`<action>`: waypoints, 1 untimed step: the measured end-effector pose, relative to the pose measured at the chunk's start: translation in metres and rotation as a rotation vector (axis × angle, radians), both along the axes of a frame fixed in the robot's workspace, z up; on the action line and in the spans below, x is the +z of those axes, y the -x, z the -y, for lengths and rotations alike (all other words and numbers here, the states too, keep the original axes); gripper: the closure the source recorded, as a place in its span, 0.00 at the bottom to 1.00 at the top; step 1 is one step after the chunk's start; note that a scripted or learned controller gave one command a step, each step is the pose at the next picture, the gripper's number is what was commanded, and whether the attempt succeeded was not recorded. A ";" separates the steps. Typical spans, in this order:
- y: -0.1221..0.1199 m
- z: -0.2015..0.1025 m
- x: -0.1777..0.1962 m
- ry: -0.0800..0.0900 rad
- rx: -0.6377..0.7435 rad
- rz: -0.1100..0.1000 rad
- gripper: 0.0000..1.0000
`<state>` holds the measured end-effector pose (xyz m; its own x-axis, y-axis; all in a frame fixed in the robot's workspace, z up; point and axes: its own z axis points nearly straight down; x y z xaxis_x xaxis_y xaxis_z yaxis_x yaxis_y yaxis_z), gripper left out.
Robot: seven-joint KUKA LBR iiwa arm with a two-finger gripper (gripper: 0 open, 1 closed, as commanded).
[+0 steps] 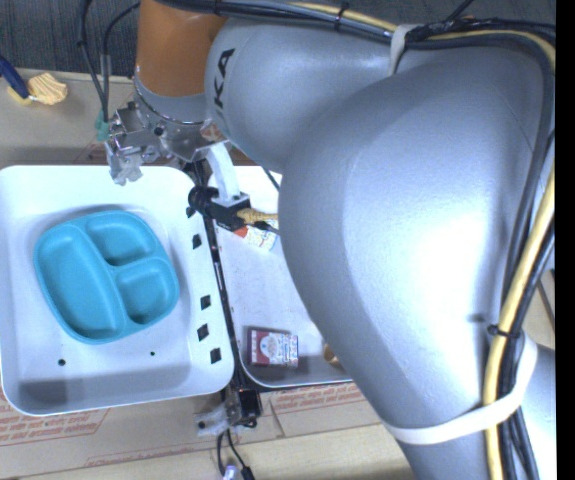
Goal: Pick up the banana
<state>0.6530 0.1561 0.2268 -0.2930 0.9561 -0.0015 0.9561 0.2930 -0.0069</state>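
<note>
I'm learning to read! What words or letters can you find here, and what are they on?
"KA" on the grey arm, the visible letters of a longer name.
Small red box in the right bin: print too blurred to read.
Cardboard under the bins: red print too small to read.

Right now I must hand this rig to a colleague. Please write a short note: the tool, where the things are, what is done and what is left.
Tool: at the far rim of the left bin, near its back corner. Nothing is seen held in it; open or shut cannot be told.
Left bin: a blue divided plate lies in it.
Right bin: mostly covered by the arm. A small dark red box lies near its front edge.
Banana: I cannot locate it; it may be under the arm.
Done: no pick seen.
Left: find the banana, grasp it and lift it.
</note>
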 end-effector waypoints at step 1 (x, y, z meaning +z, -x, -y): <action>-0.002 -0.050 -0.051 -0.002 -0.040 0.000 1.00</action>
<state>0.6552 0.2065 0.1761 -0.2548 0.9670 0.0000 0.9670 0.2548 -0.0061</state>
